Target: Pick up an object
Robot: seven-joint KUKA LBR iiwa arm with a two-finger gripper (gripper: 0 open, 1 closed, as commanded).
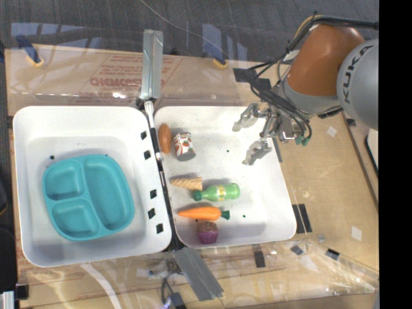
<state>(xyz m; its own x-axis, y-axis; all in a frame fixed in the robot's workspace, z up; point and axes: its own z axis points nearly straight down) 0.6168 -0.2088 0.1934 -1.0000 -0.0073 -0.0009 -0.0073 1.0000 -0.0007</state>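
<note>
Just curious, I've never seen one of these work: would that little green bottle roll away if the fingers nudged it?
Probably. The green bottle lies on its side and looks round, so it may roll on the smooth bin floor. It looks like a small plastic toy, likely light and stiff, perhaps slippery.

Two white bins sit together; left of their shared wall, one teal tray; right of it, six small items.
</note>
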